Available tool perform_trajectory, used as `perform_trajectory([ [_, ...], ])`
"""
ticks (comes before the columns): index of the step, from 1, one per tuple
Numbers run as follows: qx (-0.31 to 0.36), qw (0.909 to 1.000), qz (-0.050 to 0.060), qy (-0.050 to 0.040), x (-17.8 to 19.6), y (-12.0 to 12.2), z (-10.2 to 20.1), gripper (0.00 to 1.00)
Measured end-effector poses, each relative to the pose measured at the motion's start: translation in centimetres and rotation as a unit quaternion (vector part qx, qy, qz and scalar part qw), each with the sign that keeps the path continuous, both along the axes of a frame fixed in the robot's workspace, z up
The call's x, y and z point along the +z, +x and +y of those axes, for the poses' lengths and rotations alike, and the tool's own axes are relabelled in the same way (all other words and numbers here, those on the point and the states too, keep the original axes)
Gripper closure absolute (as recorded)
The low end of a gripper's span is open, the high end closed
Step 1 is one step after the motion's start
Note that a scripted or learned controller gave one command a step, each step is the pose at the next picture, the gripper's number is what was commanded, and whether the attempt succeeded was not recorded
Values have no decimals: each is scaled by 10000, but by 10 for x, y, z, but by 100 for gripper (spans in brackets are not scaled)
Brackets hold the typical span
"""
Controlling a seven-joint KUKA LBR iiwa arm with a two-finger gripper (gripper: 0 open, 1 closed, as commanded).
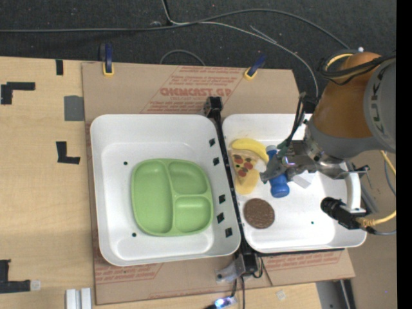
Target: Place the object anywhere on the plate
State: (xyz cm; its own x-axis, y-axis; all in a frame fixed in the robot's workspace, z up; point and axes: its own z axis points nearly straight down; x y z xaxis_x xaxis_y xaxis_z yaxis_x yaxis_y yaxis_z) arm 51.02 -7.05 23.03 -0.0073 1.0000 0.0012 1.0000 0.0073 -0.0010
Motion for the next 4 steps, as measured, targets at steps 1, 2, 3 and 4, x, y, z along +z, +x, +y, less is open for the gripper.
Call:
perform_trajectory([
  [1,-5,10000,-4,-3,2,33,49,100],
  [2,-15,10000,-2,-4,7,53,90,100],
  [3,-8,10000,5,-5,-6,69,137,100],
  [4,-2,10000,-6,1,2,92,191,100],
])
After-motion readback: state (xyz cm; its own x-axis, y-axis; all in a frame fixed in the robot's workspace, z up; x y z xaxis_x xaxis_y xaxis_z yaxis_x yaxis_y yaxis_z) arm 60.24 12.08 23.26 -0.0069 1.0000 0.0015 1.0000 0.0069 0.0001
